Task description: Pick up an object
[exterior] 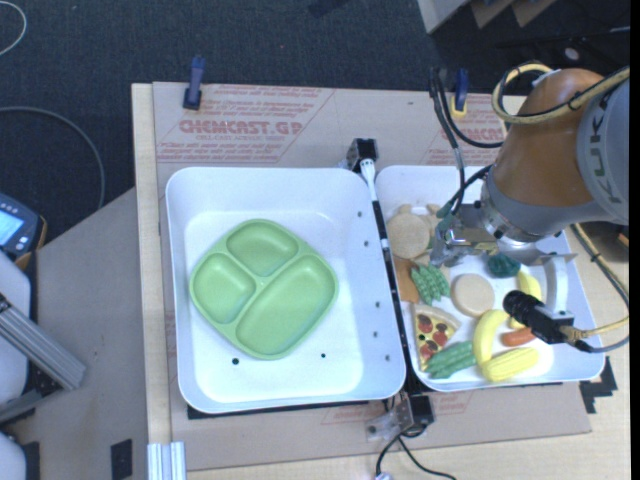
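Pincer (452, 240) sits low over the right bin (590, 373), at the near-left part of the toy-food pile, roughly between the tan round (408, 234) and the green leafy piece (431, 282). Can't tell from this angle if it's released or clenched on anything; the wrist bulk covers it. Candidate objects all lie in that bin: pizza slice (434, 330), pale cookie-like disc (473, 294), banana (487, 334), corn cob (516, 362), green pod (450, 359). They're crowded and touching, so my guess is a grab here risks nudging neighbours or catching two. Left bin (190, 200) holds a green divided plate (264, 288), lying flat, well apart from the arm. It looks like a drop target. Clamps on the bin divider (381, 258) pin both bins together, presumably to keep them from sliding.
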You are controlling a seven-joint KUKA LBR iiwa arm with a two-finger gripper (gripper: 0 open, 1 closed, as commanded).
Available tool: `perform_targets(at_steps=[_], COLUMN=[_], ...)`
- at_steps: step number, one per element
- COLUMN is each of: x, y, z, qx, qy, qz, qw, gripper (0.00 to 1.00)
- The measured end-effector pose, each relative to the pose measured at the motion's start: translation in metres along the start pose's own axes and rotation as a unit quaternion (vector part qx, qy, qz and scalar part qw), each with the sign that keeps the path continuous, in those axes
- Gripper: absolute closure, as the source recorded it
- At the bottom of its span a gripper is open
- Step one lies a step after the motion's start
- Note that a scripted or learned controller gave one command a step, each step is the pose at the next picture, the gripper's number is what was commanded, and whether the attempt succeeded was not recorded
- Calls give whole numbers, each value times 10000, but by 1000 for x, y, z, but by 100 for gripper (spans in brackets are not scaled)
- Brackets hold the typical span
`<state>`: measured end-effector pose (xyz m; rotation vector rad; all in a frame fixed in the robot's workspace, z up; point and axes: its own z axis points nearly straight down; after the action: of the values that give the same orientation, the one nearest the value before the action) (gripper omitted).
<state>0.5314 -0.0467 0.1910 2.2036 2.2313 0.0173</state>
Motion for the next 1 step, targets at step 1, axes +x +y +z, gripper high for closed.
perform_targets(at_steps=[1], x=[57], y=[32], z=[7], qx=[40], qy=[-14], qz=[24], qw=[10000], gripper=[100])
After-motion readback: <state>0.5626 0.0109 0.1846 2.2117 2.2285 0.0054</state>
